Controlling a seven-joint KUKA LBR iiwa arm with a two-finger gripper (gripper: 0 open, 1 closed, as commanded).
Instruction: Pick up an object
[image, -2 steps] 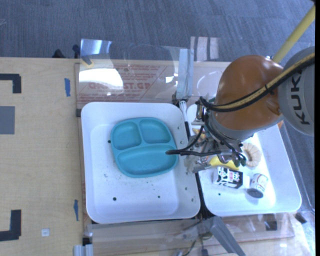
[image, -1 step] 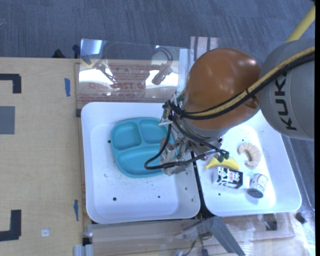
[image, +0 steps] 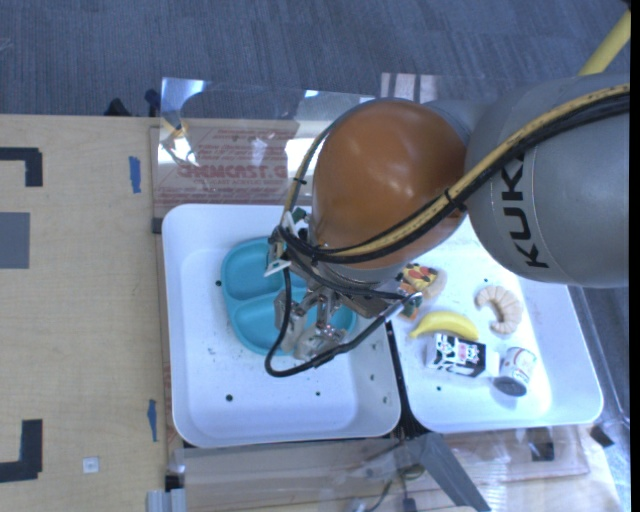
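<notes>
The two-finger gripper (image: 312, 335) hangs low in the left white bin (image: 200, 400), over the turquoise plastic divided dish (image: 245, 290); whether it grips anything, I cannot tell.

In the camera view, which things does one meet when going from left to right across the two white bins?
Blue tray → end effector → colourful small item → banana → black-and-white carton → croissant → small can.

dish (image: 246, 292) in left bin (image: 200, 400) (banana (image: 447, 324) in right).
</notes>
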